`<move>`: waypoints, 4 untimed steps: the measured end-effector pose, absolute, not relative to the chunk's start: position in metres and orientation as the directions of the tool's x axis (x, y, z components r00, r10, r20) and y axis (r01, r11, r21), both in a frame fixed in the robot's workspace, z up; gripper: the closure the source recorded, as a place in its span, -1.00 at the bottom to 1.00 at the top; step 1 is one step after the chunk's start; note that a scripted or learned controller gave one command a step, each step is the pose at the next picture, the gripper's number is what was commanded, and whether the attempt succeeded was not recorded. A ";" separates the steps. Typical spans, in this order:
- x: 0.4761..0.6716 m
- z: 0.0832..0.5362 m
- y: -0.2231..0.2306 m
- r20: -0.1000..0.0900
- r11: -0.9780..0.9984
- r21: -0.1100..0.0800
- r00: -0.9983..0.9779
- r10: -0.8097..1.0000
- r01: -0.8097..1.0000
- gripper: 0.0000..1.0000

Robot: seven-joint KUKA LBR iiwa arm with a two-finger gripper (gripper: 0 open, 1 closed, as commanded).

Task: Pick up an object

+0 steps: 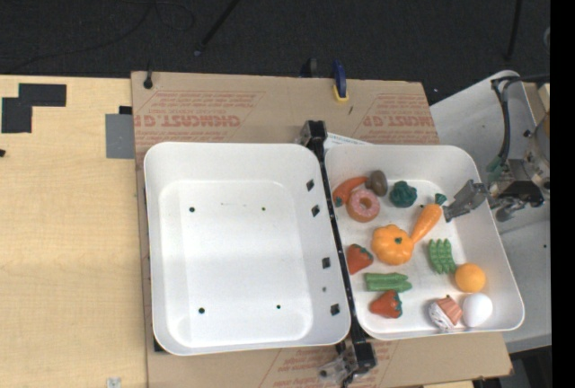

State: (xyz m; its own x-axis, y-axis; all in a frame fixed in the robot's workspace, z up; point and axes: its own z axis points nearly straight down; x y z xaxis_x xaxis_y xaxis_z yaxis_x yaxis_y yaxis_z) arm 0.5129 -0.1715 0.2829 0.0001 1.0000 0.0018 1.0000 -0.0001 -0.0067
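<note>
The right bin (492,224) holds several toy foods: a pink donut (364,205), a brown piece (376,182), a dark green broccoli (403,194), a carrot (426,222), an orange pumpkin (393,244), a green ridged piece (440,256), an orange ball (469,277), a white egg (477,309), a green cucumber (388,282) and a red pepper (386,305). My gripper (462,200) reaches in over the bin's right rim. Its dark tip lies just right of the carrot's top end. Nothing is seen held in it.
The left bin (162,198) sits beside the right one on a cardboard sheet (234,112). A black divider with clips (325,224) runs between the bins. The arm's wrist and cables (517,180) hang off the right bin's outer edge.
</note>
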 end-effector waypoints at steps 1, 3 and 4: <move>0.546 0.130 -0.162 0.006 0.004 -0.017 -0.004 1.000 1.000 -1.00; 0.645 0.086 -0.125 -0.001 0.002 -0.004 -0.002 1.000 1.000 -1.00; 0.639 0.090 -0.126 0.003 -0.001 -0.028 0.001 1.000 1.000 1.00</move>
